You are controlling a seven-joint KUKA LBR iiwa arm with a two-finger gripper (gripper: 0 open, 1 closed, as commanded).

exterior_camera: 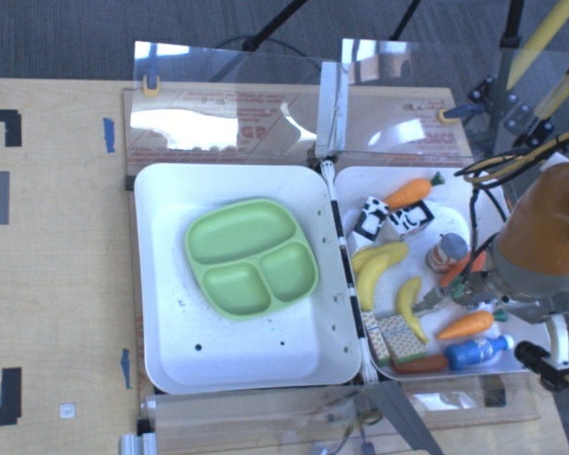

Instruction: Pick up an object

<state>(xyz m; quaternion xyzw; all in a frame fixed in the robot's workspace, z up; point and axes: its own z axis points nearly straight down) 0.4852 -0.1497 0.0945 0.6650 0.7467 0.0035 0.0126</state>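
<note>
Two white bins sit side by side on the bench. The left bin (171,254) fills the middle of the frame. In it lies a green plate (251,257) with three parts, and nothing sits on the plate.

The right bin (455,192) is on the right side of the frame and holds many toys. Near its top is an orange carrot (408,192). Just below the carrot is a black and white block (389,218). Under that lie two yellow bananas: a big banana (375,263) that curves down along the left wall of the bin, and a small banana (410,308) a bit lower and to the right. A small round can (448,251) stands right of the big banana. Low in the bin there is a second carrot (467,326), a blue bottle (476,351) and a checked pack (391,335) in the lower left corner.

The arm (545,226) comes in from the right edge of the frame, with its orange band over the right bin. The gripper (446,297) hangs low in that bin, just right of the small banana and just above the second carrot. Its tips are too mixed up with the toys, so I cannot tell if they are wide or narrow, or if anything sits between them.
</note>
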